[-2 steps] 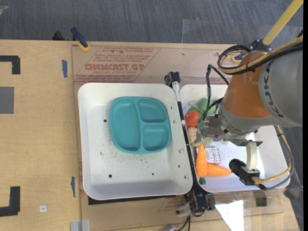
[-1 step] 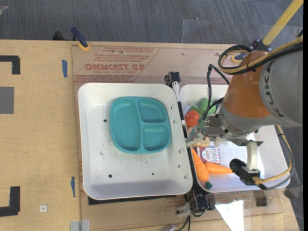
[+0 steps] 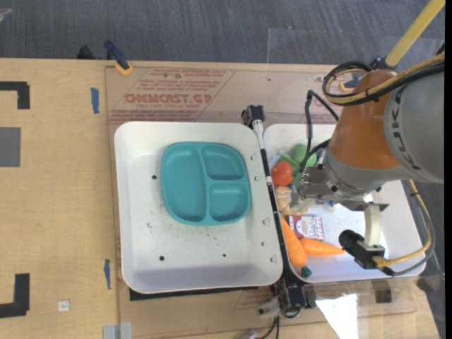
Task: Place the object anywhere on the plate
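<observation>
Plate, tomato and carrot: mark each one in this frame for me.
plate (image 3: 185, 189), camera view, floor of its large left compartment.
tomato (image 3: 282, 174), camera view, middle of its red top.
carrot (image 3: 321, 248), camera view, middle of its orange body.

**Layout: two bins on bench, plate in left bin, clutter in right bin**

Left bin (image 3: 134, 260) and right bin (image 3: 409, 263) sit side by side on the bench (image 3: 56, 189), inner walls touching. Plate (image 3: 205, 182) lies in the left bin, toward its upper middle, apart from all walls. Right bin holds the objects, all crowded along its left wall: tomato (image 3: 282, 173) toward the back, leafy item (image 3: 300, 154) just behind it, packet (image 3: 308, 227) nearer the front, two carrots (image 3: 321, 248) in front of the packet, one (image 3: 294, 244) running along the wall. Arm (image 3: 367, 129) comes in from the right, over the right bin, covering its back and middle. Gripper (image 3: 305, 189) sits between tomato and packet.
</observation>
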`<action>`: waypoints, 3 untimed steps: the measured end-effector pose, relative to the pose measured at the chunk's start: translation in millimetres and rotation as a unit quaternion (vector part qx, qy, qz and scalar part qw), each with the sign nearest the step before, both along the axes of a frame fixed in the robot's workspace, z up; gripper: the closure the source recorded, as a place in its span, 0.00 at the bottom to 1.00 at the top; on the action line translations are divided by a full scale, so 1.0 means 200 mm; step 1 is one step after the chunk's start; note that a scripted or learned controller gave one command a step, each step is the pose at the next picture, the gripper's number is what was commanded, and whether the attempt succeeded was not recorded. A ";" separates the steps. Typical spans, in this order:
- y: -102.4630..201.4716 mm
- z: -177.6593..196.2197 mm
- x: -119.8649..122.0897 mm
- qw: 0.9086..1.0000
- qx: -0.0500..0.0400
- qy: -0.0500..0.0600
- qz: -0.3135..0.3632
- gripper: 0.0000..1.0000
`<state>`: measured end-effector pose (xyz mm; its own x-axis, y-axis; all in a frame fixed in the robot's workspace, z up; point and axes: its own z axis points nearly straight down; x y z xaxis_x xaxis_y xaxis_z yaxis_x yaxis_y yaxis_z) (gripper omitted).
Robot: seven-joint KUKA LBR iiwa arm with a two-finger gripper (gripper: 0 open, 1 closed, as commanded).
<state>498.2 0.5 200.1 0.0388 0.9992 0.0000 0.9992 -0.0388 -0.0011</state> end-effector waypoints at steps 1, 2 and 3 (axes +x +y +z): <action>0.47 -0.09 -0.08 1.000 0.002 0.003 0.007 1.00; 0.46 -0.04 -0.07 1.000 0.000 0.001 0.006 1.00; 0.73 -0.06 -0.01 0.984 -0.001 0.001 -0.180 1.00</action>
